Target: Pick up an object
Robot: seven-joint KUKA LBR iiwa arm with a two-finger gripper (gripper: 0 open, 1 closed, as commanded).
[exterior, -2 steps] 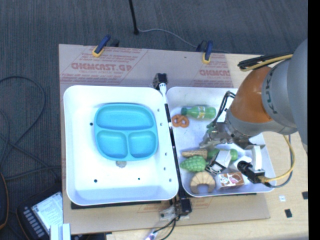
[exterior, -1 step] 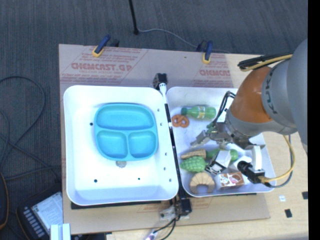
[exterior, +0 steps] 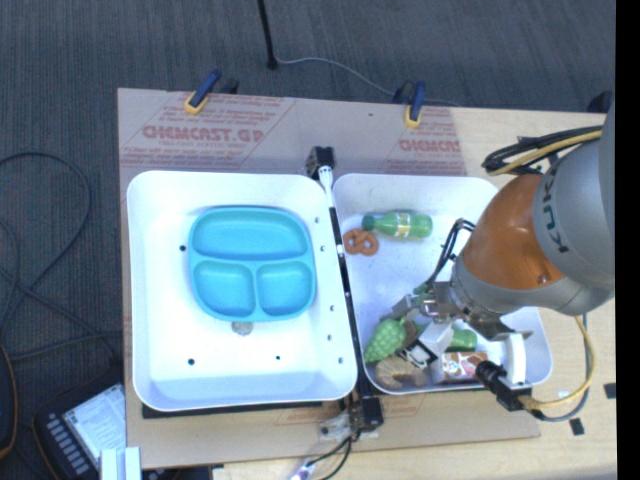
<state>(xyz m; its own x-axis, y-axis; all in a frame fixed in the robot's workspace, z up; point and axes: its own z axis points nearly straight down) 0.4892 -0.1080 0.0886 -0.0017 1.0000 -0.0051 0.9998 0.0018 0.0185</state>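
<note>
My gripper [exterior: 425, 336] is low in the front part of the right bin [exterior: 440, 193], the arm's orange band and grey wrist above it. Just left of it lies a green lumpy toy [exterior: 384, 341], touching or nearly touching it. A brown object [exterior: 403, 374] and a colourful packet [exterior: 462, 366] lie by the bin's front wall, just below the gripper. A small green piece [exterior: 463, 340] peeks out to its right. Farther back rest a green bottle [exterior: 398, 225] on its side and an orange pretzel-shaped ring [exterior: 361, 241]. The arm hides part of the bin's right side.
The left bin [exterior: 160, 268] holds a blue divided tray [exterior: 251, 263] with a small grey object [exterior: 241, 327] just in front of it. A black-and-white clamp [exterior: 322, 163] sits at the back of the ridge between the bins. Yellow and black cables [exterior: 545, 148] run along the arm.
</note>
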